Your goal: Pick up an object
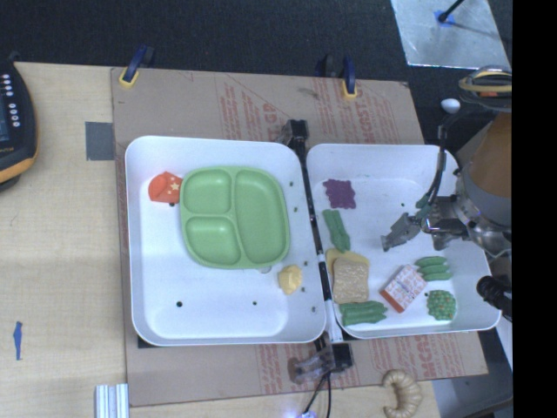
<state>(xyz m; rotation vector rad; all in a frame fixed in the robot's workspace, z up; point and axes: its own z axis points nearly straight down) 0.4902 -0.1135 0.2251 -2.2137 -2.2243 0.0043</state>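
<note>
Grey metal two-finger gripper (393, 236) is seen with fingers spread and nothing grasped, low over the right shallow white bin (383, 162), near a red-and-white packet (404, 287).

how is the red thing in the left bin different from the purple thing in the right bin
The red piece lies in the left bin, touching the green divided plate; the purple piece lies in the right bin with bare floor around it. The red one is rounded with a yellow mark; the purple one is squarish, ragged-edged and plain. Both are small and lie flat, well away from the hand.
</note>
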